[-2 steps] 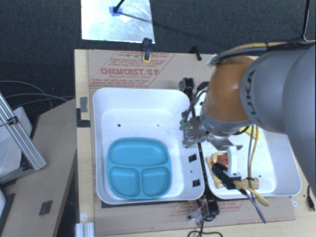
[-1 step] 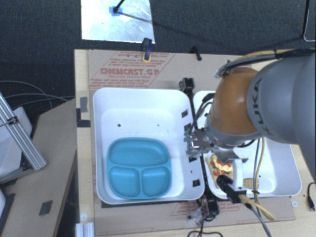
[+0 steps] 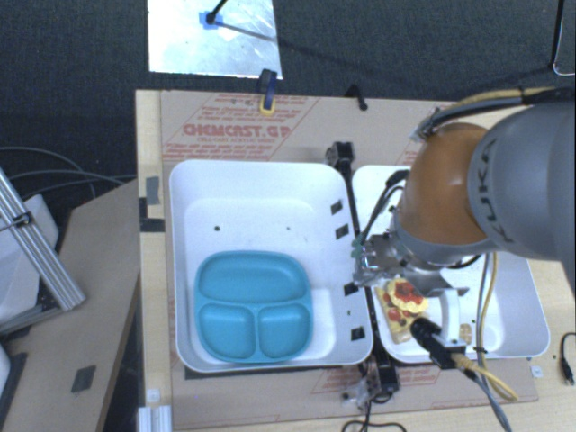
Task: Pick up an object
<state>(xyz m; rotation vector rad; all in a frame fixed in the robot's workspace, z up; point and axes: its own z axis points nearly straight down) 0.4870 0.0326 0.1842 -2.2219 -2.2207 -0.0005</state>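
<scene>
A blue divided plate (image 3: pixel 254 306) lies in the left white bin (image 3: pixel 261 187), toward its front. In the right white bin (image 3: pixel 526 318) a small yellow and red object (image 3: pixel 405 302), like a toy food item, lies near the front left corner. My arm, with its orange band (image 3: pixel 441 192), reaches down over the right bin. The gripper (image 3: pixel 396 273) sits just above and behind the yellow and red object, mostly hidden under the wrist.
A black divider with clips (image 3: pixel 351 232) runs between the two bins. Cardboard (image 3: pixel 243 124) lies under the bins, with a shiny sheet (image 3: pixel 216 25) behind it. Cables (image 3: pixel 477 367) trail at the front right. A metal frame (image 3: pixel 36 250) stands at the left.
</scene>
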